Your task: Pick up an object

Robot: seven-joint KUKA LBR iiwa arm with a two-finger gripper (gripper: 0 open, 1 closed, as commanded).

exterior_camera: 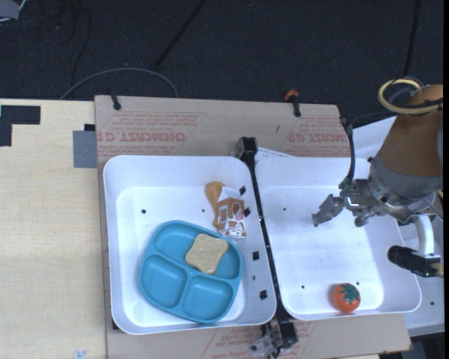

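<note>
left bin (123, 200): plain white, a few small dark dots on floor
right bin (307, 275): plain white, same small dark dots
divided plate (165, 283): bright sky blue
toast slice (206, 253): pale tan, darker crust edge
packet (230, 218): white with brown-red print
toy tomato (346, 297): orange-red, green top
arm (411, 152): grey with orange band
gripper (331, 209): grey metal
cardboard sheet (179, 129): light brown, red lettering
bench (37, 238): pale wood grain, black and grey patches
clamp (290, 96): orange tip

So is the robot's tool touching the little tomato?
Apart. The camera view shows the tool over the upper part of the right bin, while the tomato sits near the bin's bottom edge, with bare white floor between them.
</note>
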